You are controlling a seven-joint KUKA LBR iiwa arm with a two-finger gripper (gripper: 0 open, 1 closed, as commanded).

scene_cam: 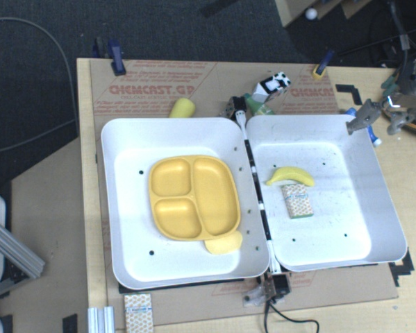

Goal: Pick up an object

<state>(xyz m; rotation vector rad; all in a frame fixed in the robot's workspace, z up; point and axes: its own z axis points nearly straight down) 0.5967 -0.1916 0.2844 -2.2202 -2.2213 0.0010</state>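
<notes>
A yellow banana (289, 177) lies in the right bin (374, 207), near its left side. Just below the banana sits a small patterned packet (298, 201). In the left bin (124, 207) rests a yellow divided plate (194, 197), with a flat pale-yellow piece (223, 243) poking out from under its lower edge. My gripper (381, 120) hangs over the right bin's far right corner, well away from the banana and the packet. It is open, with nothing between its fingers.
Behind the bins on the cardboard lie a yellow cylinder (182, 107) and a black-and-white toy (273, 85). Blue clamps (115, 55) hold the board's back edge. A second patterned packet (138, 311) lies in front of the left bin.
</notes>
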